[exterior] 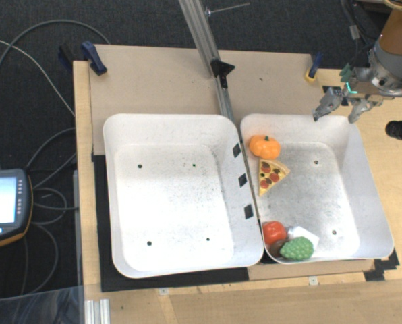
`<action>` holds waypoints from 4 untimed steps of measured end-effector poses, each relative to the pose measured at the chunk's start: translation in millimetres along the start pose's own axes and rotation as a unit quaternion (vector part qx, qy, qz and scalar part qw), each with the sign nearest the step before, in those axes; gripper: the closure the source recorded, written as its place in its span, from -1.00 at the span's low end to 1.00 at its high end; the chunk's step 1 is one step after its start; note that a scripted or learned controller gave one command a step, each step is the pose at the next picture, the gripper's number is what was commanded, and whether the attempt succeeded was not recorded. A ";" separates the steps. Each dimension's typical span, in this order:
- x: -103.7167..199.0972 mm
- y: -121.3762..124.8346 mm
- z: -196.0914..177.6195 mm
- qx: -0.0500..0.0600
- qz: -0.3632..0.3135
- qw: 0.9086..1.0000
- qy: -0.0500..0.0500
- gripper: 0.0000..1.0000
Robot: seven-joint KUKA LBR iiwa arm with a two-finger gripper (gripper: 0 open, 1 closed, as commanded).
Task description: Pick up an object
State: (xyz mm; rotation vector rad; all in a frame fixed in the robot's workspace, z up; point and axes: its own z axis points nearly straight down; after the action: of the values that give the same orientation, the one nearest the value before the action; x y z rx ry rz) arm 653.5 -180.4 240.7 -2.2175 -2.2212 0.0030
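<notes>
The gripper (pixel 338 111) hangs spread and holding nothing above the right bin's (pixel 363 181) far edge. A pumpkin (pixel 264 146), pizza slice (pixel 270 175), tomato (pixel 274 232) and what looks like green grapes (pixel 297 248) line its left side.

Two bins (pixel 174 123), one pumpkin (pixel 264 146), pizza slice (pixel 270 176), tomato (pixel 274 232), grapes (pixel 297 248).

pumpkin (pixel 264 146) behind pizza slice (pixel 270 176), in right bin (pixel 363 181)

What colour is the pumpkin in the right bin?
Orange, with a small dark stem; the pumpkin shows best in the camera view.
</notes>
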 end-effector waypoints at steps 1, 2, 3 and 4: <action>1.9 -1.5 63.6 0.002 0.001 1.000 0.001 -1.00; 5.4 -6.3 107.3 0.002 0.000 1.000 0.001 -1.00; 6.6 -7.0 150.9 0.002 0.000 1.000 0.001 -1.00; 6.6 -4.6 135.7 -0.002 0.000 1.000 0.000 1.00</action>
State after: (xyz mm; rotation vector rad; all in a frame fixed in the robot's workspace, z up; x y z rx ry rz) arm 648.4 -173.8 105.0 -2.2203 -2.2229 -0.0028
